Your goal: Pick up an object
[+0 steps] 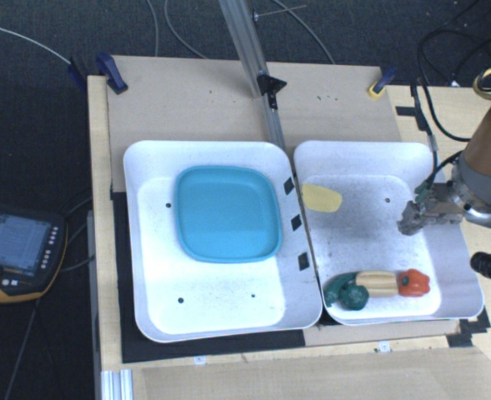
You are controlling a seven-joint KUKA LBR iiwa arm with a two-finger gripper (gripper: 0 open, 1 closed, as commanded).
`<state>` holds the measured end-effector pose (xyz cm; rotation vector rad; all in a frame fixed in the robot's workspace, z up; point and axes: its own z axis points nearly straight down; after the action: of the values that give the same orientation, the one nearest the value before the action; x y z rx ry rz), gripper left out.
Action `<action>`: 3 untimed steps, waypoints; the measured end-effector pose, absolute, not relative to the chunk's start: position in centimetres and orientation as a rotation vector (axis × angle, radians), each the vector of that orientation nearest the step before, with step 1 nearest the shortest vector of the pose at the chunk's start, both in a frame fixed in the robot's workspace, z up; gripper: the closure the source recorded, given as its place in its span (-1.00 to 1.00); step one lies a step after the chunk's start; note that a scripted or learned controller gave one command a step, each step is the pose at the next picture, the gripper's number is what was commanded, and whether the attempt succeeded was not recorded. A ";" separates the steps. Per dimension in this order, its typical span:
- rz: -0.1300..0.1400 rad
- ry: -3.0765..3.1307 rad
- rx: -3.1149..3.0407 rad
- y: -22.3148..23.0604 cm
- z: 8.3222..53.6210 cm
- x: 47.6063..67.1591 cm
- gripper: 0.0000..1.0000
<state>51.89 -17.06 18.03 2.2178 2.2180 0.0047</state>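
- Camera view is looking down at a slant on a tan tabletop [187,90] that is carrying two shallow white bins side by side.
- Left bin [145,248] is holding a blue square plate [228,213], which is lying flat in the bin's upper middle part.
- Right bin [362,161] is holding four small things: a pale yellow piece [322,197] is lying near the bin's upper left, just beside the wall shared with the other bin.
- Along the right bin's near edge, a dark green object [346,293], a tan roll-shaped object [377,283] and a red object [413,283] are lying in a row; the green one and the tan one are touching, and the tan one and the red one are touching or very nearly so.
- Grey arm [487,165] is reaching in from the right, and its claw [415,219] is hanging over the right side of the right bin, above and apart from the row of three objects.
- Claw is pointing down toward the bin floor; nothing is showing between its fingers, and how far they are standing apart cannot be told at this sharpness.
- Blue clamp [112,73] and a yellow-and-blue clamp [383,81] are gripping the tabletop's far corners.
- Metal rail [245,32] is running from the top edge down to the gap between the bins.
- Handheld control pendant [16,252] is lying on the dark carpet [28,140] at the left.
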 end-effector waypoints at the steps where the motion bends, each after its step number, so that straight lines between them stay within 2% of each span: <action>1: 0.005 2.220 2.217 -16.5 23.1 52.6 1.00; 2: 0.005 2.219 2.218 -16.5 28.0 52.7 1.00; 3: 0.002 2.226 2.217 -10.8 27.6 53.7 1.00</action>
<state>53.69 -10.76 27.58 2.2166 2.2263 0.0022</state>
